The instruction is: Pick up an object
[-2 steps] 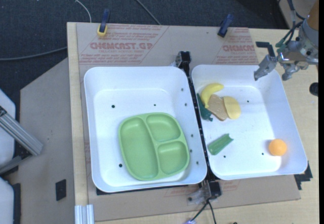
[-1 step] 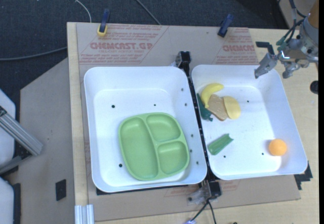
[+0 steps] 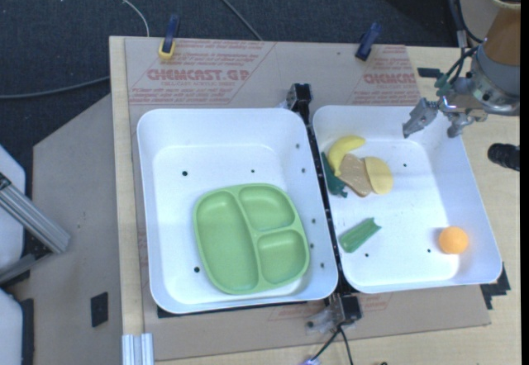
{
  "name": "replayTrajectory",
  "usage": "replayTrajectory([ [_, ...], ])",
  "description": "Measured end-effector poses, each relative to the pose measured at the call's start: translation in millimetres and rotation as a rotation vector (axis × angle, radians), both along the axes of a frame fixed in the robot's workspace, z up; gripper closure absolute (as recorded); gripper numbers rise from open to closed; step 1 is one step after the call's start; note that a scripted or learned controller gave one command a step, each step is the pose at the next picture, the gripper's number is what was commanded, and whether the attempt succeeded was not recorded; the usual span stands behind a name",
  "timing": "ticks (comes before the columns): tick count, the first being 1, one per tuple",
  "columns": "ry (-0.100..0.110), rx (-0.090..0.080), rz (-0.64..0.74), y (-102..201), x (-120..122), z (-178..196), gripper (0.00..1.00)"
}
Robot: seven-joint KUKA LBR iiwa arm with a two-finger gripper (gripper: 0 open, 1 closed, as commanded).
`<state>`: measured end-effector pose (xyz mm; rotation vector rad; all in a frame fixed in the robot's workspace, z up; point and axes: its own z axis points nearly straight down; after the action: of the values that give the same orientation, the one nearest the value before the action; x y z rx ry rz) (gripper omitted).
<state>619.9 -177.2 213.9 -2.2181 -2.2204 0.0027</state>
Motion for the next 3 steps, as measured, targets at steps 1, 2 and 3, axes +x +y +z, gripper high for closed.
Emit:
replayTrajectory([
  [1,0.003,0.001,-0.001,4,-7,-46,0.00],
  [2,0.004,0.001,0.000,8,-4,-109,0.00],
  [3,-0.004,-0.002,0.000,7,-2,-94,1.00],
])
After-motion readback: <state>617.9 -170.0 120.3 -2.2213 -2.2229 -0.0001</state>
